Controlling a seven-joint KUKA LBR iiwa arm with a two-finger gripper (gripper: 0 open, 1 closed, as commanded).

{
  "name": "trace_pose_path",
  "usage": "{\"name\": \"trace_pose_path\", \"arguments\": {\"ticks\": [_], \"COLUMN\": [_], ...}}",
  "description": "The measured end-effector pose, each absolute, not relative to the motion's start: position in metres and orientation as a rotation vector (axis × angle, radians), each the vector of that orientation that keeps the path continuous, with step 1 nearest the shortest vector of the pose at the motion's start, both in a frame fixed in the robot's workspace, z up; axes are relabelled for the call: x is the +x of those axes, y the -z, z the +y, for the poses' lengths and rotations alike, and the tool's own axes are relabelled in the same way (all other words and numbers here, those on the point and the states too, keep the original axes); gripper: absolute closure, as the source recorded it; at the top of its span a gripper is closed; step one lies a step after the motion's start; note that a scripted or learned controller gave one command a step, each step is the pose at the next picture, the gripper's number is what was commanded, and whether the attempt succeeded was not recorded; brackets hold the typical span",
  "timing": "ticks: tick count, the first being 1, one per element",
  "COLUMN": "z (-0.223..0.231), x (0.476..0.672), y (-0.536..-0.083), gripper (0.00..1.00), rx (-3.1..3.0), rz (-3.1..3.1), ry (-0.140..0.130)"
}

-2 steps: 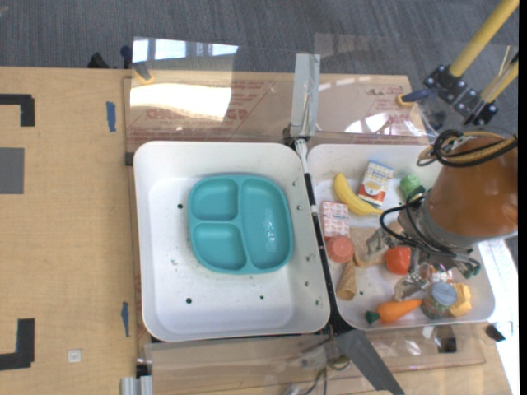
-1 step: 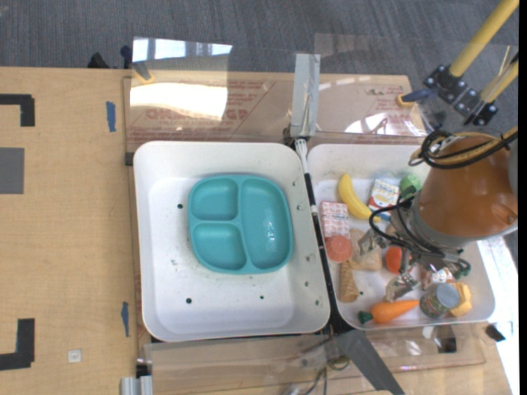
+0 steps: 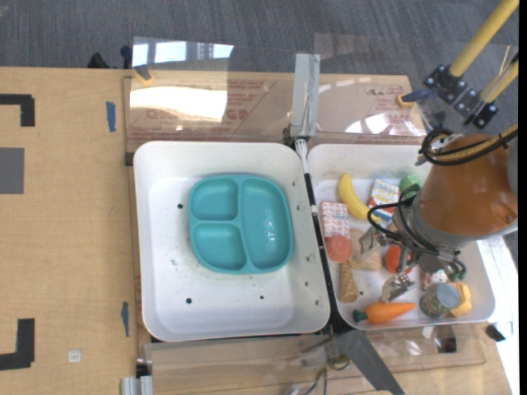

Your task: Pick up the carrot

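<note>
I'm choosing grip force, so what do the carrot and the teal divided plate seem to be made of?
The carrot looks like moulded plastic toy food: evenly orange, smooth, with a small green top. The teal divided plate also looks like plastic, glossy, with a light glare on one compartment. Neither can be confirmed by sight alone.

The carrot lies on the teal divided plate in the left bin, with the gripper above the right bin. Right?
Not quite. The carrot lies in the right bin, near its front edge; the camera view shows it. The gripper is above the right bin.
</note>
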State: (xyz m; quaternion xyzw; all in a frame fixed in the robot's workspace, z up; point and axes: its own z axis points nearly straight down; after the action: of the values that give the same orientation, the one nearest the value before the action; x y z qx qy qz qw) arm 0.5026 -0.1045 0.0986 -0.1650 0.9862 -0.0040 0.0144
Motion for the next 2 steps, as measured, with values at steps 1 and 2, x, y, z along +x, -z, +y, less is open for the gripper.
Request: {"name": "trace_pose_path", "arguments": {"ticks": [1, 2], "z": [-0.102, -0.053], "x": [0.531, 0.493], "y": [-0.325, -0.243], "gripper": [0.0, 0.0], "rx": [-0.513, -0.818], "rz": [3.084, 3.031], "ry": [0.007, -0.003]}}
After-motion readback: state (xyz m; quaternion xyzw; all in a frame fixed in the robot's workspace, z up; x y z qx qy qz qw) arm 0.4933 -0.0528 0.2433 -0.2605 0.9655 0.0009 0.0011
